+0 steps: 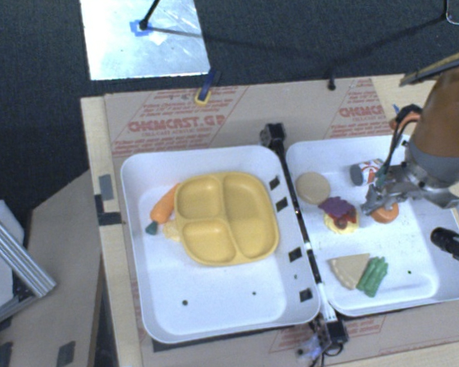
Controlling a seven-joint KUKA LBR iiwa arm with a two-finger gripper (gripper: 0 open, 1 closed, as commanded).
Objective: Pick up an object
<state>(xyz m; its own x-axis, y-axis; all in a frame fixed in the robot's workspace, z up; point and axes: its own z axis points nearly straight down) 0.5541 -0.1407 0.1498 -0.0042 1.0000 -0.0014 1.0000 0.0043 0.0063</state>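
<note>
Jaws [378,200]: low in the right bin, at the end of the grey arm that reaches in from the right; whether they are open or closed, I cannot tell, and nothing is seen between them.
Orange piece [386,213]: a small round orange item directly under and touching the jaws, partly hidden by them.
Red-and-white piece [363,171]: a small item with a grey end, just behind the jaws toward the far wall of the bin.
Purple piece [337,207]: lies just left of the jaws, resting on top of a yellow piece [340,223].
Tan disc [313,186]: a flat round item, near the purple piece, close to the divide between the bins.
Tan wedge [349,269]: a flat slice-shaped item in the near part of the right bin.
Green piece [372,277]: a ridged green item touching the wedge's right side, tilted.
Right bin [446,281]: shallow, white, holds all the items above.
Arm [453,124]: grey with an orange band above the wrist, over the right bin's far right corner.
Left bin [157,310]: white, beside the right bin.
Yellow plate [221,219]: a divided plate with three sections, in the middle of the left bin.
Carrot [163,204]: an orange toy with a green end, touching the plate's left edge.
Tabletop [172,115]: covered by a printed brown sheet under both bins.
</note>
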